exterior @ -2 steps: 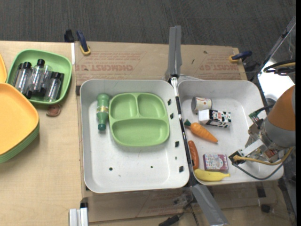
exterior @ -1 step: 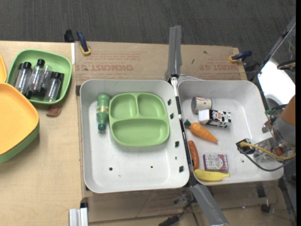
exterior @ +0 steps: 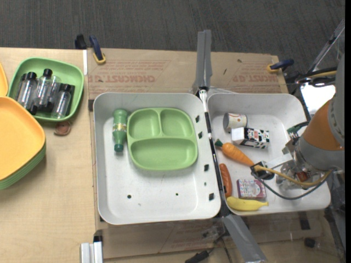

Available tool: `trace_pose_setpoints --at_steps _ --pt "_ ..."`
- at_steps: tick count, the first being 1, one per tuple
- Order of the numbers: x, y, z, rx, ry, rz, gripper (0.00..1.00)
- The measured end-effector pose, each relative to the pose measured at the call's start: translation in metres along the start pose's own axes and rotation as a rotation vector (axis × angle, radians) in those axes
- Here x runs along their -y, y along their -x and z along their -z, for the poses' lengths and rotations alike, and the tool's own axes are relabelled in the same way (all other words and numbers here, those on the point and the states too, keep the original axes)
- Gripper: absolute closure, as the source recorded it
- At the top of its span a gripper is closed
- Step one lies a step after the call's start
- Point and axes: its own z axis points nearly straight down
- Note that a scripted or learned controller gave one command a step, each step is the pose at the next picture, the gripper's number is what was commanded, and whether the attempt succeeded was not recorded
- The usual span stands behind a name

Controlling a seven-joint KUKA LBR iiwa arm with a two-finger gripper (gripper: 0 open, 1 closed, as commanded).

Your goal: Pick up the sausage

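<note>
1. Bench (exterior: 44, 212): pale wood. A printed cardboard sheet (exterior: 153, 73) lies under both white bins, with dark grey carpet (exterior: 164, 10) beyond.
2. Sausage (exterior: 225, 179): lies along the left wall of the right bin (exterior: 274, 100), between carrot (exterior: 237, 153) and banana (exterior: 245, 204).
3. Gripper (exterior: 289, 174): low at that bin's right side, apart from the sausage. I cannot tell how wide it stands.
4. Left bin (exterior: 153, 201): green divided plate (exterior: 162, 138), with a green bottle (exterior: 119, 129) beside it.

two shallow white plastic bins (exterior: 153, 193), one green three-section plastic plate (exterior: 162, 138), one green plastic bottle (exterior: 119, 129), one orange toy carrot (exterior: 237, 153), one reddish sausage (exterior: 225, 178), one yellow banana (exterior: 245, 204), one white cup (exterior: 235, 121), one black-and-white carton (exterior: 256, 137), one pink packet (exterior: 250, 188), plus one green square bowl (exterior: 74, 100)
</note>
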Motion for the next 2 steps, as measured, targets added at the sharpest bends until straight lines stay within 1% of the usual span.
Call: trace_pose_setpoints --at_steps 1,2 --pt "-0.031 0.010 0.000 0.001 0.001 0.228 1.00" --pt "-0.062 0.008 0.001 -0.001 -0.001 0.010 1.00"
